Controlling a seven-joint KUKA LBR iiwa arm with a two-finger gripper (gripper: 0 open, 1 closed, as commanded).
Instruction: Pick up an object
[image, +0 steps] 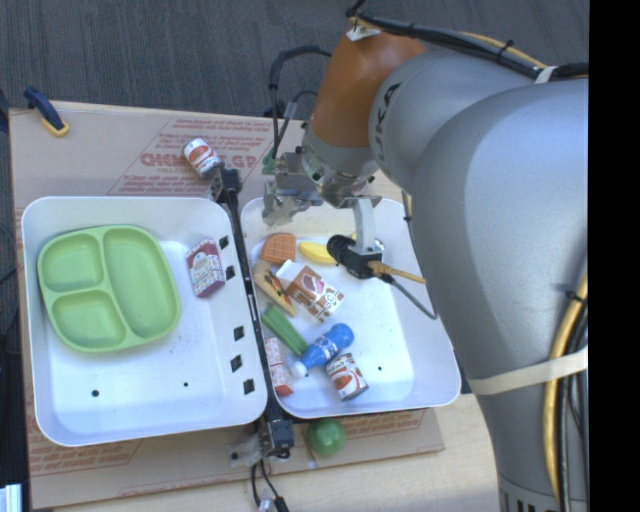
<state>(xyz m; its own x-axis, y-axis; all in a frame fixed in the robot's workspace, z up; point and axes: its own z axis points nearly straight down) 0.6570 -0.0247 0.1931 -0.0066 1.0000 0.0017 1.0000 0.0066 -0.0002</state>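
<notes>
Nearest, a green ball (325, 436) sat on the tabletop (470, 440) outside the right bin (425, 355); inside lay a can (346, 377) and blue bottle (327, 348). Farther back, the hand (285, 195) hovered over the bin's far edge, its grip impossible to tell.

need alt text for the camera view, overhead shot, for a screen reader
A grey arm with an orange band reaches from the right, its gripper over the back of the right white bin, which holds a clutter of small items including a blue bottle and a can. The left bin holds a green divided plate and a dark red packet.
</notes>
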